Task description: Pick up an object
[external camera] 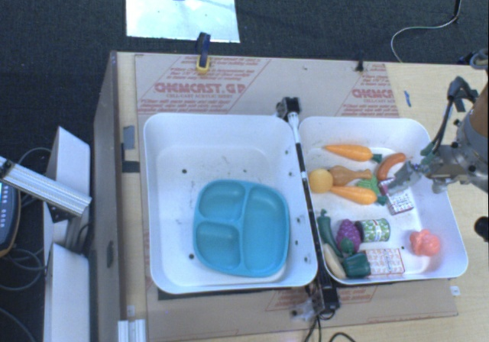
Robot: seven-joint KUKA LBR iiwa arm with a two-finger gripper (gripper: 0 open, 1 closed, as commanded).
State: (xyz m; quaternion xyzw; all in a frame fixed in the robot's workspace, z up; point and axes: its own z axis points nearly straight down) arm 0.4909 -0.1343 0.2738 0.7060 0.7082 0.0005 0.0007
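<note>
The right bin [435, 142] holds several toy foods. Among them are two orange carrots [348, 152] [353, 194], a yellow lemon [321, 179], a red sausage [392, 163], a purple fruit [348, 233], a green can [374, 230] and a pink piece [425, 242]. My gripper [399, 179] reaches in from the right and hangs low in the middle of this bin. It is just below the sausage and above a small printed card [400, 202]. Nothing is visibly held in it.
The left bin [176, 142] carries a blue divided plate [241, 227]. A second printed box [384, 260] and a dark green piece [355, 264] lie along the right bin's front wall. A ridge [299, 165] separates the bins. Cables trail at the far right.
</note>
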